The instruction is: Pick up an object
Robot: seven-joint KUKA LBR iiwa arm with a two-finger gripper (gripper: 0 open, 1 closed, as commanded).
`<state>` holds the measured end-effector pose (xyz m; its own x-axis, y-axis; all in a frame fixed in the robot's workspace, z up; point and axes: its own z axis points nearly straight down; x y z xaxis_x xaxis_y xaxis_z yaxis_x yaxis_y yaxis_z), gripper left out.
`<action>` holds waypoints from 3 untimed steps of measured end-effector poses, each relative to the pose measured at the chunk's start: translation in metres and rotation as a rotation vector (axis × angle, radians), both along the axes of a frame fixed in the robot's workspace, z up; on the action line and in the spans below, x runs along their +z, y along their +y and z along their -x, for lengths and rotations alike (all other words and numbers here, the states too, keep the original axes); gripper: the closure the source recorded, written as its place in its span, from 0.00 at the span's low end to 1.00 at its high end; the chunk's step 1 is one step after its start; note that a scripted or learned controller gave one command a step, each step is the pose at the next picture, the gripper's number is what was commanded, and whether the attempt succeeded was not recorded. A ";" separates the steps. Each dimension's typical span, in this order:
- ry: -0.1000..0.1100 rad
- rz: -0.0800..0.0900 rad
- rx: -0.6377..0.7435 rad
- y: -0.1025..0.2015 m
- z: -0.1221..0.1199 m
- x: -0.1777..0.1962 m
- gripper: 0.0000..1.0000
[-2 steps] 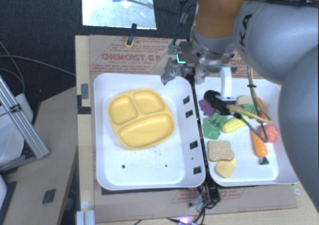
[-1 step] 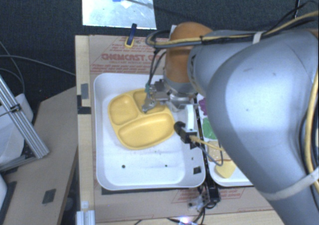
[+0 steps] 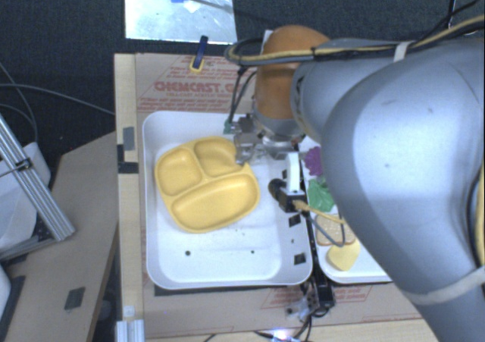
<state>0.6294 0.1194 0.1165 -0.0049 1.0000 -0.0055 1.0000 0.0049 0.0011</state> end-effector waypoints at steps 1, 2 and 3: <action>-0.010 -0.007 -0.004 -0.005 0.008 -0.009 1.00; -0.011 -0.007 0.000 -0.004 0.007 0.002 1.00; -0.013 -0.004 -0.002 0.001 0.000 -0.010 1.00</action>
<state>0.6296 0.1203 0.1068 -0.0029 1.0000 -0.0015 0.9999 0.0030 0.0138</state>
